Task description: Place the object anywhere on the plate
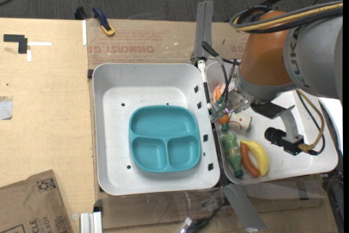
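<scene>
Plate (164, 138), teal plastic with three compartments, is sitting in the left white bin (109, 117) with nothing on it. Green bottle-shaped toy (232, 152), banana (258, 155) and orange carrot-like piece (249, 163) are lying together in the right bin (322, 158). My gripper (222, 112) is hanging over that bin's left edge; its grip I cannot tell. "KUKA" is partly showing on my arm (305, 52); cardboard (136, 43) print is too faint to read.
</scene>
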Available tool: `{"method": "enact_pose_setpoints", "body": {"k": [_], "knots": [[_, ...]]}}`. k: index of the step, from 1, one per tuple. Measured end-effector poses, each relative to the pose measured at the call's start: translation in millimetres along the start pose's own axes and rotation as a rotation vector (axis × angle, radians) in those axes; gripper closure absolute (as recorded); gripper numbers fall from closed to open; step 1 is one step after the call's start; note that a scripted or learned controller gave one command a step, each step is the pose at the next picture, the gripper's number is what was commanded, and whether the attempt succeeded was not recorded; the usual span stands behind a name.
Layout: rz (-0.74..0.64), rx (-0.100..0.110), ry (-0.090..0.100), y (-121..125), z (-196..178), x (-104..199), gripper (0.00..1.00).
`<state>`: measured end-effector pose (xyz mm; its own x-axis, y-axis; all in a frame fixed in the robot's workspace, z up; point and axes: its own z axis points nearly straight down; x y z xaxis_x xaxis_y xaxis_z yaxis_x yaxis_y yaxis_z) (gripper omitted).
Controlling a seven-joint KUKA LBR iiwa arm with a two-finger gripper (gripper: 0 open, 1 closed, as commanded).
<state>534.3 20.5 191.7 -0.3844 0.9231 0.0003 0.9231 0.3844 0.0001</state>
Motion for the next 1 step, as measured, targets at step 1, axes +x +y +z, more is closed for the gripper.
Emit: {"method": "enact_pose_setpoints", "body": {"k": [1], "knots": [[0.082,0.003,0.001,-40.2,-4.9,48.6,1.00]]}}
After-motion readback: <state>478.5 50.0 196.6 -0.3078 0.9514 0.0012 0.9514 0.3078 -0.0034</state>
